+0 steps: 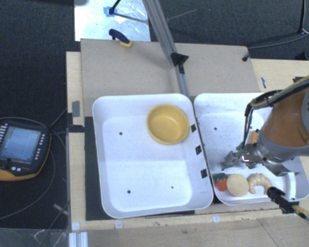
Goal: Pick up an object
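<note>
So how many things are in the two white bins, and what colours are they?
Yellow: 1, the bowl in the left bin.
Red: 1, a small red item in the right bin.
Cream: 1, a round item beside it.
Tan: 1, a curved item next to that.
Total: 4 things.

- A robotics lab: a grey and orange arm works over two white bins on a desk.
- A teach pendant lies on dark carpet, cabled.
</note>
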Robot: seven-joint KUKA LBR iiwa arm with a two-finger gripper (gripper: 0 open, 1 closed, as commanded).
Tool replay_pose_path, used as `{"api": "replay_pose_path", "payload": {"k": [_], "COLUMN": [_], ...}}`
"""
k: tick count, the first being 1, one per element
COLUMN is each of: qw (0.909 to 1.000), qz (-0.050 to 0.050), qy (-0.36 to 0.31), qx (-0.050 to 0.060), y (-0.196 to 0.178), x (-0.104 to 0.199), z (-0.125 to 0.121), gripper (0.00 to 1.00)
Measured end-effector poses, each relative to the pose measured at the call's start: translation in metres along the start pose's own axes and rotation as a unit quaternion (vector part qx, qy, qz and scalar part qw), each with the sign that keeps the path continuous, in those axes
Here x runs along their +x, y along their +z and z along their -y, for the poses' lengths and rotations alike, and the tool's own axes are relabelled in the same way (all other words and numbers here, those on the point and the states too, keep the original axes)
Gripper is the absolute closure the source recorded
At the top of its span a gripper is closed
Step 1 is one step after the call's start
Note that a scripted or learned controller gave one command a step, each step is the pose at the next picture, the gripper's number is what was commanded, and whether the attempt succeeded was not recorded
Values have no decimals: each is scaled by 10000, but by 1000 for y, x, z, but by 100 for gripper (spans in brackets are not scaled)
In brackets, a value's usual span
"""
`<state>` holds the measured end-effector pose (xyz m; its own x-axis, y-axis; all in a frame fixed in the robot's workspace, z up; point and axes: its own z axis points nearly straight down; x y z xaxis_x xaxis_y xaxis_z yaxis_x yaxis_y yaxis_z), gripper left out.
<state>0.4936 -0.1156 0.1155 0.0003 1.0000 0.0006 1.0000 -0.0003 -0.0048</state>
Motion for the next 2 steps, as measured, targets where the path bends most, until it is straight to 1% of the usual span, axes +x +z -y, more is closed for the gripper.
{"api": "replay_pose_path", "payload": {"k": [1, 2], "qw": [10000, 10000], "qz": [2, 4], "qy": [-3, -2], "qx": [-17, -29], "y": [26, 15], "x": [0, 0], "z": [0, 0], "gripper": [0, 100]}}
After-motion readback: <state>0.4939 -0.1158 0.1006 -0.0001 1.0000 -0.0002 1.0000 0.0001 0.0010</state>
